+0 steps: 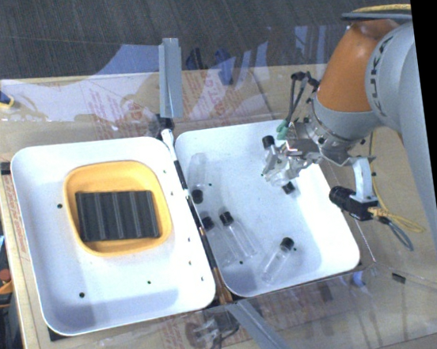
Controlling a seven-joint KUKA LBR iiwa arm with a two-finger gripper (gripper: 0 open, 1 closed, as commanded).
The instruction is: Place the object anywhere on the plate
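Nearest the front edge of the right bin point(338, 262) lies a clear vial point(277, 258) with a black cap; a second vial point(237, 235) lies just behind it toward the left wall, and a third point(198, 176) rests against that wall farther back. Three vials, then, with open floor between them. No writing is readable. In the left bin point(52, 303) sits one yellow plate point(113, 175) with a dark ribbed centre. At the right bin's far right, the gripper point(284, 167) hangs; whether its jaws are open or closed cannot be told.

The tool point(282, 163) perhaps grips something, too blurred to tell.
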